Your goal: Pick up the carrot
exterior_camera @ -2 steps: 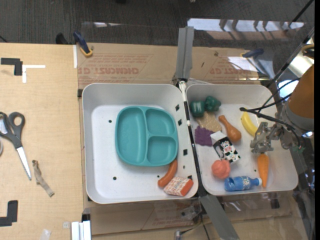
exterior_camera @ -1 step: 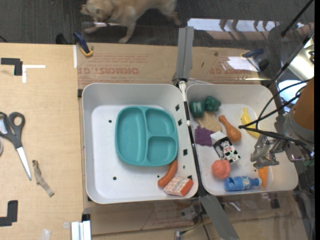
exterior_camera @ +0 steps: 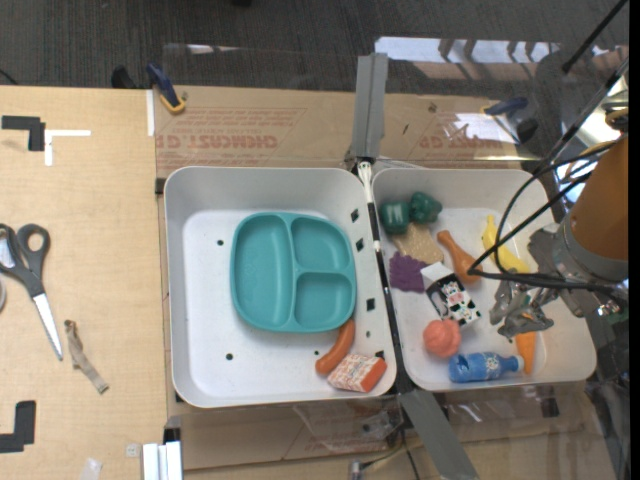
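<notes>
The carrot [exterior_camera: 527,351] is a small orange piece near the front right of the right bin [exterior_camera: 570,373], just right of a blue bottle [exterior_camera: 485,367]. Only its lower end shows, because my gripper [exterior_camera: 522,318] hangs directly over its upper part. From this angle I cannot tell whether the gripper touches the carrot. The grey arm with its orange band [exterior_camera: 605,218] comes in from the right above the bin's right wall.
The right bin also holds a red-orange ball [exterior_camera: 441,338], a black-and-white block [exterior_camera: 455,303], an orange drumstick [exterior_camera: 458,253], a yellow banana [exterior_camera: 500,250], a purple piece [exterior_camera: 405,271] and green toys [exterior_camera: 410,211]. The left bin [exterior_camera: 190,268] holds a teal divided plate [exterior_camera: 293,271], a sausage [exterior_camera: 335,348] and a packet [exterior_camera: 357,372]. Scissors [exterior_camera: 30,278] lie on the bench.
</notes>
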Motion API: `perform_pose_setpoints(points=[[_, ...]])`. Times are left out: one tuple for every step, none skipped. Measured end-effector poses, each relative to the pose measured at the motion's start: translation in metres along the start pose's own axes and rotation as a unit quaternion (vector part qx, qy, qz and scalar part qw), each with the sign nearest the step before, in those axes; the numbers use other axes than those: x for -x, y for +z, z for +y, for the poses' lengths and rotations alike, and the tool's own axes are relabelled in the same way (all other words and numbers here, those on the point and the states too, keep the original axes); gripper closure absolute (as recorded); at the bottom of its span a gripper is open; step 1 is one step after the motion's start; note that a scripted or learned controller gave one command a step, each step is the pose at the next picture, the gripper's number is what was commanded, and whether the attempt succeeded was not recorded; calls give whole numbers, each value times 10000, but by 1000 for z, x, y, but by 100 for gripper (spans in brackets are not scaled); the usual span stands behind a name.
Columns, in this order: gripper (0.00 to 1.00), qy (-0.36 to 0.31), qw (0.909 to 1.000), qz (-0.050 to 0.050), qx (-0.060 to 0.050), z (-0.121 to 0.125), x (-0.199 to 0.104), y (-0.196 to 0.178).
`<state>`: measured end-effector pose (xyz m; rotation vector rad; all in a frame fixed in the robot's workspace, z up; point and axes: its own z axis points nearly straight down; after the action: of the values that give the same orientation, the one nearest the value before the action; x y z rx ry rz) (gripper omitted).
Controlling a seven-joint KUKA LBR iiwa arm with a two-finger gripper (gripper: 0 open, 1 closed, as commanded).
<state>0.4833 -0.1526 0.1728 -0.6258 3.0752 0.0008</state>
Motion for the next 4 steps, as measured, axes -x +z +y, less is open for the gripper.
perform_pose_setpoints(points=[[100,-1750,9846,-3,5,16,29,-13],[100,-3221,9467,-4,8,71,49,-36],[100,-3882,9216,-7,8,48,100,-127],[100,-3699,9290,8,26,-52,50,-14]])
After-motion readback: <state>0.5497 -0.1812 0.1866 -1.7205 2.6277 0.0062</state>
